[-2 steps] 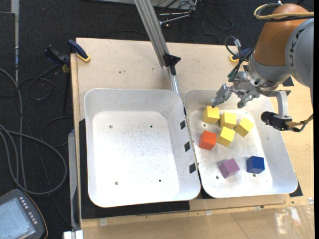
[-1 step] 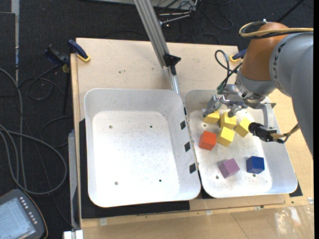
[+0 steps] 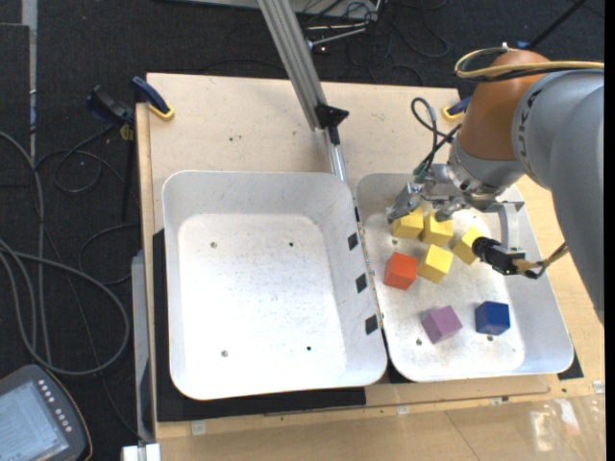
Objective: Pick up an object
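Observation:
The right bin (image 3: 538,346) holds several small blocks. Yellow blocks cluster near its far end: one at the left (image 3: 408,226), one beside it (image 3: 440,230), one nearer the front (image 3: 435,262) and one at the right (image 3: 467,248). An orange block (image 3: 401,271) lies by the bin's left wall. A purple block (image 3: 442,323) and a blue block (image 3: 492,317) sit toward the front. My gripper (image 3: 434,206) hangs low over the yellow cluster, just above the two far blocks. The wrist hides how it meets them, and no block is visibly lifted.
The left bin (image 3: 175,192) stands beside the right one, their walls touching. A slanted metal pole (image 3: 293,51) runs down to the far edge between the bins. A blue and yellow clamp (image 3: 154,99) sits at the bench's far left corner. The arm (image 3: 567,123) covers the right bin's far right side.

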